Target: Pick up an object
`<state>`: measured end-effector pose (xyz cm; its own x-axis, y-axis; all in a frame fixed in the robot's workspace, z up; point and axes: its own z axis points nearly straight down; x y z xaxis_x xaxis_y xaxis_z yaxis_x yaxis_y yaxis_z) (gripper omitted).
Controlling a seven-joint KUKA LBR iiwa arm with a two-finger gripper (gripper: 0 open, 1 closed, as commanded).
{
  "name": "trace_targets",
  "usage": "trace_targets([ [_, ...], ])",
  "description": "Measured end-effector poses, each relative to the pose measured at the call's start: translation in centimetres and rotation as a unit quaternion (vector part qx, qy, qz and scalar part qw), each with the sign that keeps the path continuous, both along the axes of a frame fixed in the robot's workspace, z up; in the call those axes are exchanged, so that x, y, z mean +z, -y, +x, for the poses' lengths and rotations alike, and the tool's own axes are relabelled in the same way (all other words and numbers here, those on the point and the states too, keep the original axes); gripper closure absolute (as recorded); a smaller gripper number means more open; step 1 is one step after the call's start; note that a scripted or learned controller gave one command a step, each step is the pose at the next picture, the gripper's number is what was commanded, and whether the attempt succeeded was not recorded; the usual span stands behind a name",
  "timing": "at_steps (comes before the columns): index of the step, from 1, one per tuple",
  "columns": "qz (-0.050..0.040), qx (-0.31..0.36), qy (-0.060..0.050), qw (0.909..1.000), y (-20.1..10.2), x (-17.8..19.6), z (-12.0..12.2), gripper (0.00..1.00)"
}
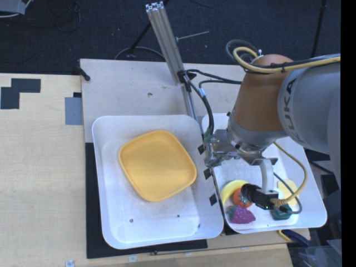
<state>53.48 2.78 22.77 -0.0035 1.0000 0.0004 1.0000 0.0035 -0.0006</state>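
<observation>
Over the right bin (311, 206), the end effector (225, 156) hangs low near the purple grapes (242, 214), likely to grab something (gripping or loose, I cannot tell).

Light bright, even, from overhead. Left bin (144, 222) and right bin (315, 210) near washed-out white; yellow plate (157, 164) evenly lit. My arm (311, 110) drops soft shadow across right bin. Floor (83, 21) beyond dark. Focus slightly soft.
</observation>
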Motion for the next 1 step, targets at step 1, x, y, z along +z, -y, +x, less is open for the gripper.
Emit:
trace_targets([
  [1, -0.0002, -0.001, 0.0, 1.0, -4.94, 0.8, 0.13, 1.0],
])
